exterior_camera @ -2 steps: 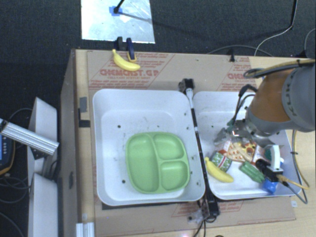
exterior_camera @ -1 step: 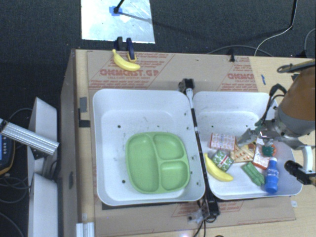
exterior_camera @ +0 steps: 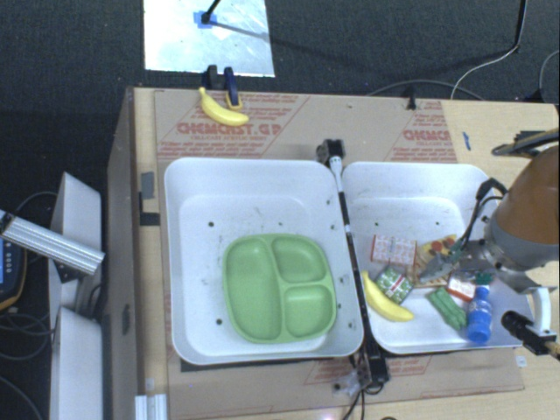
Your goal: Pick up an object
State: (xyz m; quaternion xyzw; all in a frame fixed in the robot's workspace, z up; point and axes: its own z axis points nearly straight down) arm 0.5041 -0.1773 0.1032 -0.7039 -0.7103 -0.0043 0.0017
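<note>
My gripper (exterior_camera: 446,268) hangs low over the right bin (exterior_camera: 411,182), down among the clutter near its front right part, and my own grey wrist and orange band cover it from above. Whether it is open or closed on anything I cannot tell.

Just around it lies a muddle I can only partly read: a red-and-white packet (exterior_camera: 461,287) at my wrist's edge, something brownish and multicoloured (exterior_camera: 431,261) beside it, too small to name. A blue bottle (exterior_camera: 479,315) lies near the bin's front wall, with a green object (exterior_camera: 447,309) just beside it. Further left are a patterned box (exterior_camera: 393,250), a small green-and-white carton (exterior_camera: 395,284) and a yellow banana (exterior_camera: 383,298) by the dividing wall.

The left bin (exterior_camera: 188,234) holds a green divided plate (exterior_camera: 281,287) with three compartments.

Behind the bins, on the cardboard, another banana (exterior_camera: 219,109) lies beside a dark clamp (exterior_camera: 229,83).
</note>
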